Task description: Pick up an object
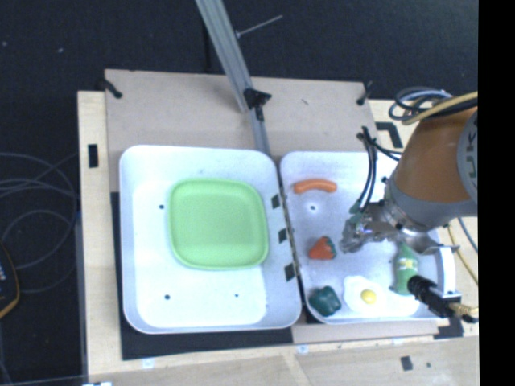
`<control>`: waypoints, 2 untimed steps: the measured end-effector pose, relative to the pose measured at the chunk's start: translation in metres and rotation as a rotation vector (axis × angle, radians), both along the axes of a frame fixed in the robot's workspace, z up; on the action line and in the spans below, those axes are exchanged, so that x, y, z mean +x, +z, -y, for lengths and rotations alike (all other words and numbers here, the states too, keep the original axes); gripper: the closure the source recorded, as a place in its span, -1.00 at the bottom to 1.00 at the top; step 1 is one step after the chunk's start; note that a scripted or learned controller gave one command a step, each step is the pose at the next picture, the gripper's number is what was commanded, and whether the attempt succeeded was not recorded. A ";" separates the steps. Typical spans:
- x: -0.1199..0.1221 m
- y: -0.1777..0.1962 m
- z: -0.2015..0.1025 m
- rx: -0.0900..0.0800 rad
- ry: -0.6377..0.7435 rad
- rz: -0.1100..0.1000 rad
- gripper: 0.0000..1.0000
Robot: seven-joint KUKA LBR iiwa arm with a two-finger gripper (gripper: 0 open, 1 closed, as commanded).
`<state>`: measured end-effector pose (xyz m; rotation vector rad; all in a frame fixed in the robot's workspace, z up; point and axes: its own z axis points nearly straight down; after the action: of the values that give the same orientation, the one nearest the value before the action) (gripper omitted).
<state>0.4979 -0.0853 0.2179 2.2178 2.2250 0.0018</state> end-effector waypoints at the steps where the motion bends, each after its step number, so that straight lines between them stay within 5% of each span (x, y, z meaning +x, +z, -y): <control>1: 0.013 0.012 -0.051 0.000 0.001 0.001 1.00; 2: 0.012 0.017 -0.095 0.000 0.001 0.000 1.00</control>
<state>0.5100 0.0094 0.2345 2.2170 2.2259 0.0019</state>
